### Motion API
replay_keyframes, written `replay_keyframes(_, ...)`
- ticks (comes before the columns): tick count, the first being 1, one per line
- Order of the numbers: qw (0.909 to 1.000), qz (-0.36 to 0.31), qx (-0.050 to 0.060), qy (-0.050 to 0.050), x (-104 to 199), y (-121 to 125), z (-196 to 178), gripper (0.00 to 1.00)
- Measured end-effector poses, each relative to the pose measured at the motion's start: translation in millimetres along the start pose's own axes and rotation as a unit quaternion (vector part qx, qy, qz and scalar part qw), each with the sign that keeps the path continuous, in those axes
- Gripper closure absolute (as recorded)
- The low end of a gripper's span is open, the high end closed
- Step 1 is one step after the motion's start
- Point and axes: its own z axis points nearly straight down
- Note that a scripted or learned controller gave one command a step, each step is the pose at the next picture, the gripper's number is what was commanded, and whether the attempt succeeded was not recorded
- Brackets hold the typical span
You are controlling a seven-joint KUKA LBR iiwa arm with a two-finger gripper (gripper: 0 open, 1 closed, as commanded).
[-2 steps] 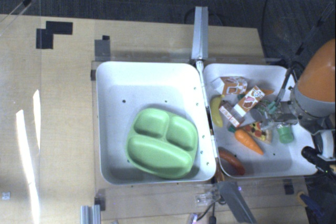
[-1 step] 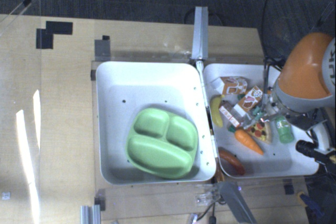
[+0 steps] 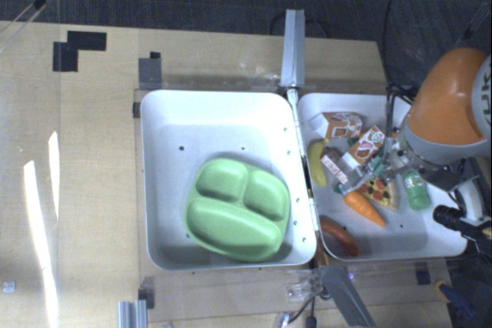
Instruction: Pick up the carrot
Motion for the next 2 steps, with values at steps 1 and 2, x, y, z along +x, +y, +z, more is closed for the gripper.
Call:
replay_keyframes(1, 0.9895, 0.145, 0.001, 0.000, 53, -8, -7, 0.00)
replay_keyframes(2, 0.9978, 0.066, -0.003, 0.000, -8, -14, 87, 0.00)
